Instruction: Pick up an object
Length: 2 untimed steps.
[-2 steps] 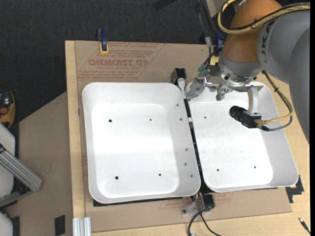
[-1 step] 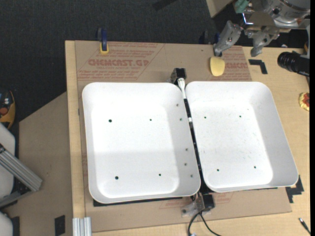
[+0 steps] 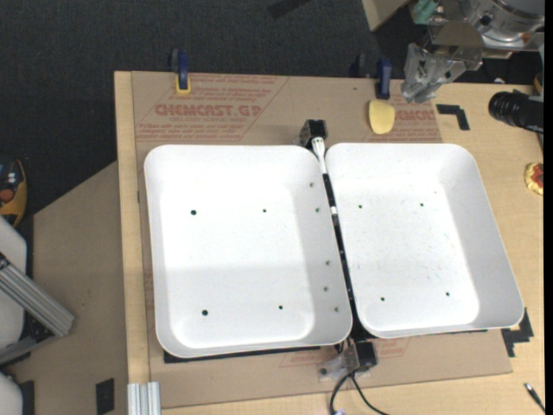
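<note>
A small pale yellow object lies on the brown board behind the right bin, outside both bins. My gripper hangs at the upper right, just right of and behind the yellow object, a little apart from it. I see nothing held in it. The left bin and the right bin sit side by side below it, and their white floors show only small dark specks.
Blue clamps grip the board's back edge. A black bracket sits where the bins meet at the back. A red and yellow thing lies at the right edge. Metal framing stands at the lower left.
</note>
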Available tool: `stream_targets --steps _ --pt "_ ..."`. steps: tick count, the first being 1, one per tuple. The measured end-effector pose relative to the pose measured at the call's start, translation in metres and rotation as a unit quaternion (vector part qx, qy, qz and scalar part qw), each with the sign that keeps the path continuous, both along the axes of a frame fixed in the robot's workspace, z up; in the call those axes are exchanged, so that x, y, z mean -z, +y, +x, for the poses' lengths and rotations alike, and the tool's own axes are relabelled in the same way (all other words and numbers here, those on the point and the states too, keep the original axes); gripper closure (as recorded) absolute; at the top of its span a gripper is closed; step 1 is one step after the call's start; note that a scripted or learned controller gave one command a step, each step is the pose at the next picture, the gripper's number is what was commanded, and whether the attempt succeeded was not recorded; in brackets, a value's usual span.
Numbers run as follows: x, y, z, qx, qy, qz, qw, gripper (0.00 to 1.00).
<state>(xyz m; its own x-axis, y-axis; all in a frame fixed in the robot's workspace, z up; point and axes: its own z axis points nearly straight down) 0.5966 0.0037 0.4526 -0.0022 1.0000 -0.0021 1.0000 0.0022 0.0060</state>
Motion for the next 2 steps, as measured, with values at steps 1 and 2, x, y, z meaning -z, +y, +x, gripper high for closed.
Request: stream_targets --steps 1,2 --pt "0.102 0.038 0.035 -0.001 0.009 0.0014 1.0000 1.00" --pt "0.193 0.079 0.068 -0.001 0.009 0.0014 1.0000 1.00"
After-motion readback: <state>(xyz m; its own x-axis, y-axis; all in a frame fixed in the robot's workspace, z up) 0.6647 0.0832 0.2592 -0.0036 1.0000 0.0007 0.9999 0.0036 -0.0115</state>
